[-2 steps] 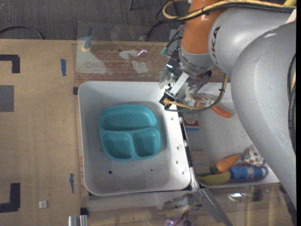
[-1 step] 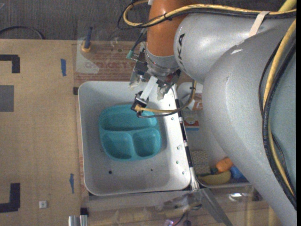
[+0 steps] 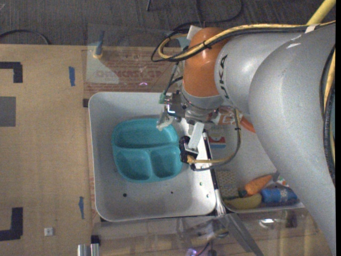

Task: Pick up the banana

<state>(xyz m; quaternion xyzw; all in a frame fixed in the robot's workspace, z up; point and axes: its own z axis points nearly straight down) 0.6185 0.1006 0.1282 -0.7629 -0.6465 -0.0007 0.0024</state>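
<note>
The banana [image 3: 246,201] is yellow with a dark tip. It lies in the right bin [image 3: 234,177] near its front edge, beside the wall between the two bins. My gripper [image 3: 178,135] hangs below the orange band over the left bin [image 3: 154,201], at the right edge of a teal divided plate [image 3: 145,149]. It is well to the left of the banana and farther back, with nothing seen in it. The arm's grey body covers much of the right bin.
An orange carrot [image 3: 259,183] lies just behind the banana, and a blue object [image 3: 279,196] is on its right. Another orange item [image 3: 246,125] peeks out from under the arm. A cable [image 3: 221,159] loops below the wrist.
</note>
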